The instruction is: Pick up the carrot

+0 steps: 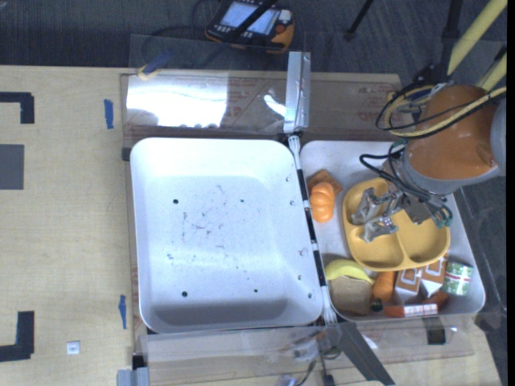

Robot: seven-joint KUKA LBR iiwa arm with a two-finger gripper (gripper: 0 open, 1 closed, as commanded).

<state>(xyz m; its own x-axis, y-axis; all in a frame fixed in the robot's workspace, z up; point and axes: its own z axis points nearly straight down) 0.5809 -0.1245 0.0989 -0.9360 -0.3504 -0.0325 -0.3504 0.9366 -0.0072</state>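
Currently gripper low over yellow dish in right bin | finger state unclear - cannot tell | carrot wedged just below dish, beside banana - crowded, awkward reach

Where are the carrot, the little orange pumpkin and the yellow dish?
Orange carrot (384,285): camera view, on its body.
Small orange pumpkin (322,201): camera view, on its ribbed side.
Yellow dish (418,248): camera view, on its bare floor.

The left bin offers open floor across its whole width. In the right bin, the yellow bowl, small pumpkin, banana, carrot and green can crowd together, leaving only narrow gaps along the rim.
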